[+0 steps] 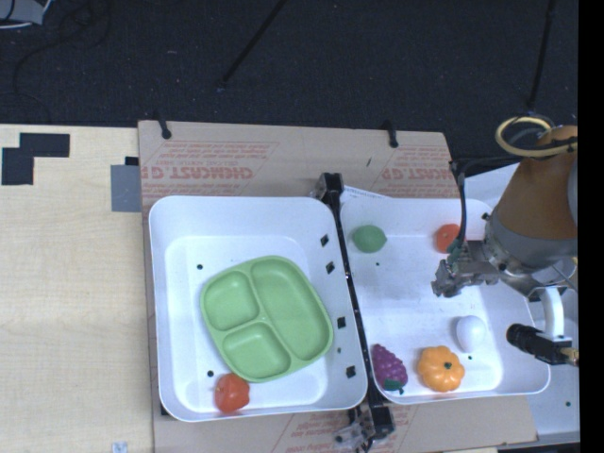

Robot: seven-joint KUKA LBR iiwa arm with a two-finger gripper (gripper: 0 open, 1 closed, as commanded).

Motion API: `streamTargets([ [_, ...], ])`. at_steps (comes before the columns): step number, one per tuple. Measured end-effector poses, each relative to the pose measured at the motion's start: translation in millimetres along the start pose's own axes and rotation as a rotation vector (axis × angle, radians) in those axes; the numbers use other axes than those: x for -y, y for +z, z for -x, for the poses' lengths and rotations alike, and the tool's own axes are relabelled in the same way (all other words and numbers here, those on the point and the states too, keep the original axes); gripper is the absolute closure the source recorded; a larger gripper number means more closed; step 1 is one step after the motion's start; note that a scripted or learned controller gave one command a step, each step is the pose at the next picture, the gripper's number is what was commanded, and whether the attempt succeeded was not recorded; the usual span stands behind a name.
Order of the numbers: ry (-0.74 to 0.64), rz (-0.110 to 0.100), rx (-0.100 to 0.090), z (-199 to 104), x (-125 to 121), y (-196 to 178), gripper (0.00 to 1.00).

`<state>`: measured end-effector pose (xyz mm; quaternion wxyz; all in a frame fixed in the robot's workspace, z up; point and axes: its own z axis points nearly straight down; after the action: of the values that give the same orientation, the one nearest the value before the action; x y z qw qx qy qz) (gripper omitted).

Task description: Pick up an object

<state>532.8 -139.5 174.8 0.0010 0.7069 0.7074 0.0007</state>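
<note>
Gripper: the gripper (451, 281) is hanging over the right bin (415, 286), near its right wall, reaching in from the right; dark metal fingers are pointing left and down, too small and blurred here, so I cannot tell how they are standing; nothing is showing between them

Arm: grey body with an orange band (538, 192) is sitting behind the gripper, covering the bin's right rim

Nearest things: a small red-orange object (445, 238) is lying just beyond the gripper, close to the fingers, partly cut off by the arm; a white egg-shaped object (469, 331) is lying just on the near side of the gripper, smooth and rounded

Further off: an orange pumpkin-like object (441, 368), ribbed, is sitting past the white one, near the bin's front edge; a purple grape bunch (389, 366), knobbly, is lying beside it to the gripper's left; a green rounded object (369, 239) is resting well to the left of the gripper, towards the divider

In the way: the arm's own bulk is crowding the red-orange object; the other pieces are lying apart from one another

Left bin (179, 253): well away from the gripper, it is holding a light green divided plate (266, 317) with three compartments, smooth plastic look, and a red tomato-like object (231, 393) just off the plate's front corner

Bench: pale wood-look surface (66, 300) with cardboard (283, 163) under both bins
</note>
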Motion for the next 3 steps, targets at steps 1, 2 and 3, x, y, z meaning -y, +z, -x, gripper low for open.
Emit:
streamTargets([
  [1, 0.0, -0.002, 0.0, 1, 0, -37, 1.0],
  [2, -0.004, -0.005, -0.004, -55, 3, -46, 1.0],
  [3, -0.004, -0.006, -0.003, -108, 6, -53, 1.0],
])
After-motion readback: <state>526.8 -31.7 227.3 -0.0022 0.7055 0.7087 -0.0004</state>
